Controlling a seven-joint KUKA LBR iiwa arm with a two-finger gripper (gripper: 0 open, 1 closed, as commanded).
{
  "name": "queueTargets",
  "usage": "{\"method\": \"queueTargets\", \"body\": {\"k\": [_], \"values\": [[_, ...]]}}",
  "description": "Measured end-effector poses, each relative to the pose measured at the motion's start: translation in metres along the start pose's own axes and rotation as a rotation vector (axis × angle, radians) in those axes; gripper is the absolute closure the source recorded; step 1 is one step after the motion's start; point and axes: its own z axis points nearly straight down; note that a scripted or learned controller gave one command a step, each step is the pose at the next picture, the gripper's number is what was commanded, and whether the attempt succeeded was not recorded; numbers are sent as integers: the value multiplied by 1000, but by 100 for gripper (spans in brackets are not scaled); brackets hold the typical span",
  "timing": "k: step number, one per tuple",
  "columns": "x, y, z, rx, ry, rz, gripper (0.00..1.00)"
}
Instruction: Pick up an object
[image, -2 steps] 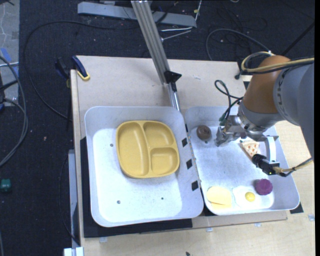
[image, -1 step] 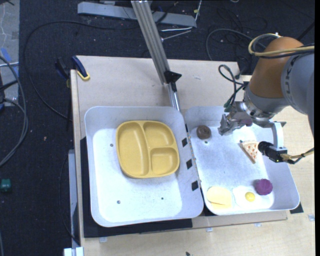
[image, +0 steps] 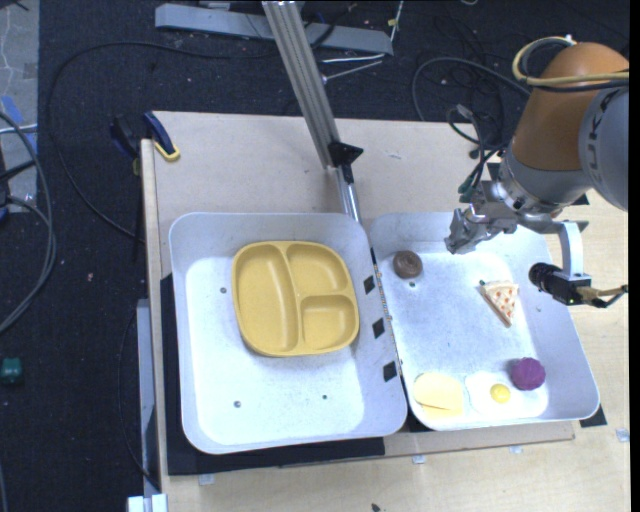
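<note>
A mustard-yellow plastic divided tray lies in the white left bin. The white right bin holds a brown round piece, an orange-and-cream pizza wedge (red-speckled), a purple ball, a pale-yellow slice and a white fried egg with yellow yolk.

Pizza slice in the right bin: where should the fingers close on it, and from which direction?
Come straight down on the pizza slice. It lies flat, apart from other items, so pinch across its two long edges near the wider crust end, probably the firmest hold.
</note>
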Motion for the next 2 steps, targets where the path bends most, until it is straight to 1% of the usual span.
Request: {"method": "queueTargets", "body": {"k": [1,2], "values": [[0,1,-41,1,0,0,100],[54,-8,-25,8,2,-4,100]]}}
